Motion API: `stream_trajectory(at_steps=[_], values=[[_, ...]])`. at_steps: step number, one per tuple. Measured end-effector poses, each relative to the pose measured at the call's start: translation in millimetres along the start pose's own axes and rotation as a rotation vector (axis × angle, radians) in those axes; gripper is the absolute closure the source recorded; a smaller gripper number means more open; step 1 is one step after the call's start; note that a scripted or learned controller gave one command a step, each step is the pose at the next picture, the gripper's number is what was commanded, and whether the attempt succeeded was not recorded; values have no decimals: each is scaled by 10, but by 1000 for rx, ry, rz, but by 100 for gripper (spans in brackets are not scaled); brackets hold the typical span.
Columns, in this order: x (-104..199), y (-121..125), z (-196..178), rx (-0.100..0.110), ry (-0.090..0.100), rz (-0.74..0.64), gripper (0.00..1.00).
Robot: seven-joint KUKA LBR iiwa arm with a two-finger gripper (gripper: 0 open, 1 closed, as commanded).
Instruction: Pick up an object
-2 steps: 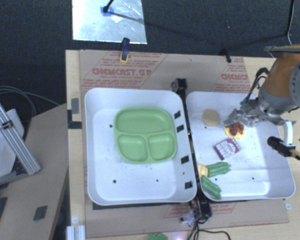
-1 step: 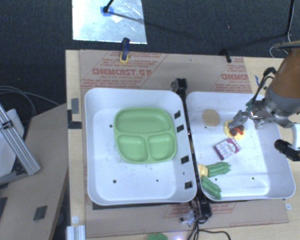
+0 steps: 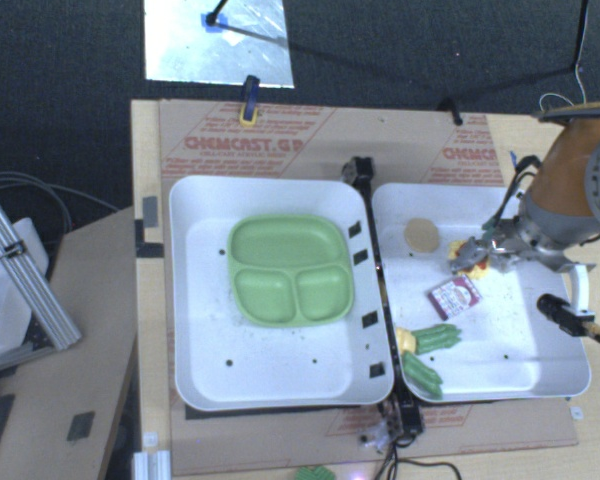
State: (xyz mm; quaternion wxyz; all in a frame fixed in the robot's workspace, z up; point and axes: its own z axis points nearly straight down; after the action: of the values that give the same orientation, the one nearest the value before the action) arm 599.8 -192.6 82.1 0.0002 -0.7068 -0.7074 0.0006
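Two bins on the table: the left bin (image 3: 195,268) has a green tray (image 3: 290,270) in it, and the right bin (image 3: 540,368) has all the loose stuff. The gripper (image 3: 475,255) sits low in the right bin, near its back half, right on top of a small yellow thing (image 3: 463,249). Can't tell if the fingers are apart or together, too blurry and the wrist covers them.

What matters: the yellow thing is basically at the fingertips, poking out a bit toward the left bin. Can't make out its long axis. A red packet (image 3: 454,296) lies just toward the front of the gripper, and a tan disc (image 3: 421,235) is just beyond the yellow thing. A green toy (image 3: 427,353) sits at the front left corner, well apart. My guess is it's going for the yellow one.
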Motion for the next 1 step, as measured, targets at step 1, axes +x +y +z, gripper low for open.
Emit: stream_trajectory(at_steps=[1], values=[[140, 123, -29, -5, 0, -5, 0]])
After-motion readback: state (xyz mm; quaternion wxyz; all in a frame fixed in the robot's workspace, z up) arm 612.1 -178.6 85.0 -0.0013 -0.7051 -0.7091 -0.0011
